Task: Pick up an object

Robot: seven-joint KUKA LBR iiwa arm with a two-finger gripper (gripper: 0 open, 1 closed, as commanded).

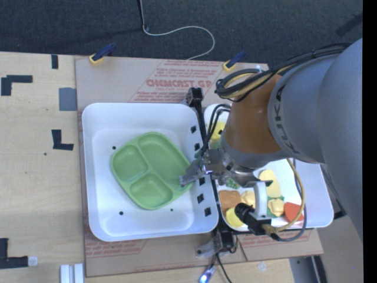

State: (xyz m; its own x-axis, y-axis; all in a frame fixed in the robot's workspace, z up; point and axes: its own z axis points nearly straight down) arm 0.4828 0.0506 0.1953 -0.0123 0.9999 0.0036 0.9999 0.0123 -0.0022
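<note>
The green tray (148, 170) lies flat in the left bin (97, 158), and my gripper (191, 175) sits at its right edge, though whether my fingers are spread or pinching that rim I cannot tell; a thin rim hold could slip, or the tray could catch the bin wall

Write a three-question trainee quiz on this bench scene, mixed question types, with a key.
1. True or false: the green tray lies in the left bin.
2. How many compartments does the green tray have? A) two B) three C) five
3. Fill in: the gripper sits at the tray's ____ edge in the camera view.

Key: 1 true; 2 B; 3 right. The small toy foods lie in the right bin, partly hidden by the arm.
</note>
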